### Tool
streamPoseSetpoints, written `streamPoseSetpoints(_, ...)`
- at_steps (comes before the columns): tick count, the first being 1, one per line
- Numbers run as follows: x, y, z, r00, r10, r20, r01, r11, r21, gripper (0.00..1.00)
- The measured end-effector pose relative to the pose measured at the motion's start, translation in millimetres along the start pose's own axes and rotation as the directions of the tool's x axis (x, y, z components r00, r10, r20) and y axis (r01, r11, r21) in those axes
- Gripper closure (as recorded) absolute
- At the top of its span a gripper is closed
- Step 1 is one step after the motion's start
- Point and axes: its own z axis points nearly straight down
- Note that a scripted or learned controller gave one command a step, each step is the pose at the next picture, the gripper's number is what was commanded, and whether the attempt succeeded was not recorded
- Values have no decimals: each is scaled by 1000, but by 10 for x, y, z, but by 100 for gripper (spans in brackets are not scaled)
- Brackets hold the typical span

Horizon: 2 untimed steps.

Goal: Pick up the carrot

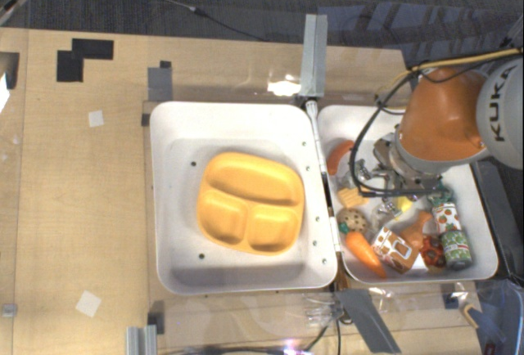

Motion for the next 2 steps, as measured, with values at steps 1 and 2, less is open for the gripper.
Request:
streamPoseSetpoints(1, 367, 214, -13, 1000, -7, 3, 7, 1000, 2, 0)
streamPoseSetpoints(2, 504, 290, -20, 980, 197, 6, -197, 980, 7, 0)
